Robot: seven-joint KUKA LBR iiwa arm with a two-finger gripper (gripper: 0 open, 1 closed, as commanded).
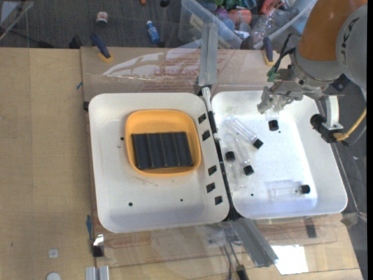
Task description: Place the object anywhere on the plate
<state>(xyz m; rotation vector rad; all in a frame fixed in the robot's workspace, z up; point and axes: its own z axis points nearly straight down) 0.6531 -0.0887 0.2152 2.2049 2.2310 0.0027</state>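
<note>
- Two white bins side by side: left bin [111, 209], right bin [326, 197].
- In left bin: orange plate [163, 120], roughly centred, slightly toward the far side.
- On the plate: dark ribbed rectangular block [162, 150], lying flat, covering most of the plate floor.
- In right bin: several clear plastic vials with black caps, scattered. One vial [287, 189] lying near the front edge, cap to the right. Cluster of vials [240, 134] near the divider, overlapping; exact count hard to tell since the clear bodies blend into the white floor.
- Loose-looking black cap [273, 124] just under the gripper, possibly attached to a vial; can't resolve.
- Gripper [275, 101] over the far part of the right bin, well apart from the plate.
- Finger state: cannot tell. Nothing visibly gripped.
- Behind the bins: clear tub of mixed coloured items [245, 4].
</note>
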